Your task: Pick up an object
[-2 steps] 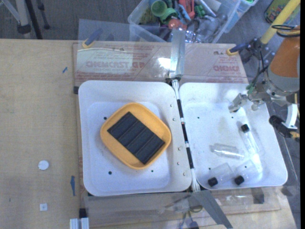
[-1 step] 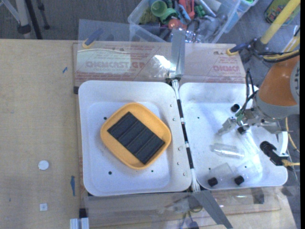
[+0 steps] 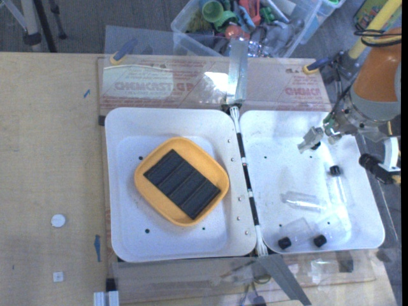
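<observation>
Overhead, the yellow tray (image 3: 182,181) with its dark ribbed insert lay in the left bin (image 3: 121,126), probably light, stiff and slick, best pinched at a rim. Clear black-capped tubes (image 3: 336,185) lay in the right bin (image 3: 280,132). I could not tell the jaw state of the gripper (image 3: 313,139), hovering far-right above them.

Bright, even overhead light washes out my two shallow white plastic bins (image 3: 121,190), glares off the clear acrylic sheet (image 3: 217,85), and details look soft.
</observation>
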`<state>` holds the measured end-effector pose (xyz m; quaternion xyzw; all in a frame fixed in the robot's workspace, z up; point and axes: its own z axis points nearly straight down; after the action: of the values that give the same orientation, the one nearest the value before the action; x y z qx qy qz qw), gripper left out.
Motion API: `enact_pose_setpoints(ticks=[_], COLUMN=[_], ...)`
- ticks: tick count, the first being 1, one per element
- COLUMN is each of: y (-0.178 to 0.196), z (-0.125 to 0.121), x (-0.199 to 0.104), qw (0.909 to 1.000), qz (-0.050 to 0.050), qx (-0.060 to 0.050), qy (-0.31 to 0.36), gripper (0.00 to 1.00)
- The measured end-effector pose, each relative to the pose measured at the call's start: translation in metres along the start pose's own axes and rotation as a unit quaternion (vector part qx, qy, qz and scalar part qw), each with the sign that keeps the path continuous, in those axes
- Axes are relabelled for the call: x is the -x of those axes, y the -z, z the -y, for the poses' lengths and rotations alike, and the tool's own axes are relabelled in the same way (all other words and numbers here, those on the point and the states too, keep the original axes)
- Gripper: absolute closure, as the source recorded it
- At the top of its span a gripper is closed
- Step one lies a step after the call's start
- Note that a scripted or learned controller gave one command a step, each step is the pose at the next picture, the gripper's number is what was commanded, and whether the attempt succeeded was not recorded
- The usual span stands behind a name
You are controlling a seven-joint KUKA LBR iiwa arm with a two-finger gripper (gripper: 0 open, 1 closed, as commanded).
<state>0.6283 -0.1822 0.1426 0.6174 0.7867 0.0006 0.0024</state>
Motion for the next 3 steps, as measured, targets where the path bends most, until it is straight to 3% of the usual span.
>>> enact_pose_setpoints(ticks=[1,2,3], y=[-0.054,-0.02,0.119], z=[0.046,0.131,0.115], x=[-0.067,-0.091,-0.148], qw=[0.9998,0.9995,0.9963], qz=[-0.001,-0.002,-0.001], qx=[0.001,-0.002,-0.001], qy=[0.018,0.031,0.086], gripper=[0.0,0.0,0.0])
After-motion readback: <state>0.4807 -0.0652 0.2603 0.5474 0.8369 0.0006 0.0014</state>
